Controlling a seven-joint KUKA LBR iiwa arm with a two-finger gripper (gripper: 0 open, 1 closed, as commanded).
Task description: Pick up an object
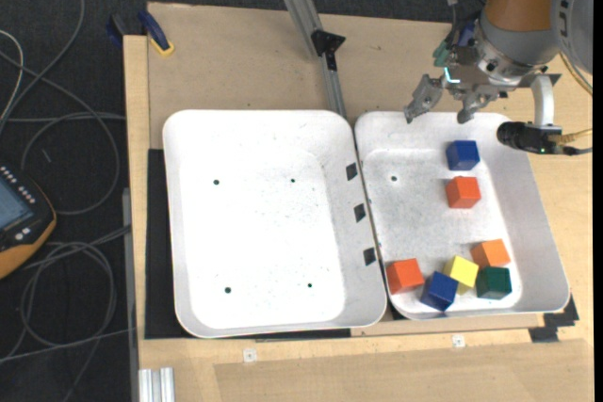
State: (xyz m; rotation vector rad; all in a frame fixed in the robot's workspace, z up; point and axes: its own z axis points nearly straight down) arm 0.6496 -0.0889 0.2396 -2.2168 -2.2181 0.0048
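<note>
My gripper (pixel 440 112) hangs over the far rim of the right bin (pixel 528 202), open, with nothing between its fingers. A blue cube (pixel 462 153) lies just in front of it, to the right, and an orange-red cube (pixel 463 191) sits right behind that, nearer the camera. At the bin's near end lie an orange cube (pixel 405 274), a blue cube (pixel 438 290), a yellow cube (pixel 463 271), a green cube (pixel 494 281) and another orange cube (pixel 490 252), bunched together.
The left bin (pixel 254 221) stands beside the right one, with black clips (pixel 358 212) along the shared edge. A slanted metal post (pixel 301 5) rises behind the bins. Cables and a handheld pendant (pixel 19 212) lie on the floor at left.
</note>
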